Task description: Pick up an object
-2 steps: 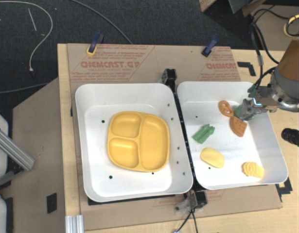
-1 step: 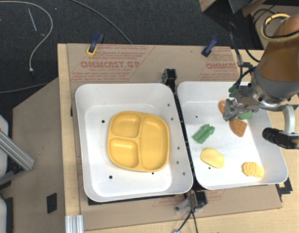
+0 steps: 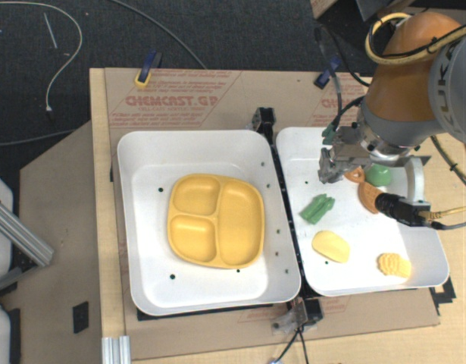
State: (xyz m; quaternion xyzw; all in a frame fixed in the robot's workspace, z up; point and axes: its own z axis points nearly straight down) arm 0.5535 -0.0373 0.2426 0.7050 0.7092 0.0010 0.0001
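Note:
The right bin (image 3: 323, 279) holds several small toy foods. A green piece (image 3: 317, 208) lies near its left side. A smooth yellow piece (image 3: 331, 246) sits below it, and a ribbed yellow piece (image 3: 394, 265) lies toward the front right corner. An orange piece (image 3: 368, 195) and a green round piece (image 3: 379, 175) lie partly hidden under the arm. My gripper (image 3: 330, 170) hangs over the upper middle of the right bin, above and a little right of the green piece. Nothing shows between its fingers.
The left bin (image 3: 142, 203) holds a yellow divided tray (image 3: 216, 220). A black cable connector (image 3: 403, 209) juts across the right bin's right side. Black clamps sit between the bins at the back (image 3: 264, 119) and front (image 3: 308, 309). Cardboard lies beneath both bins.

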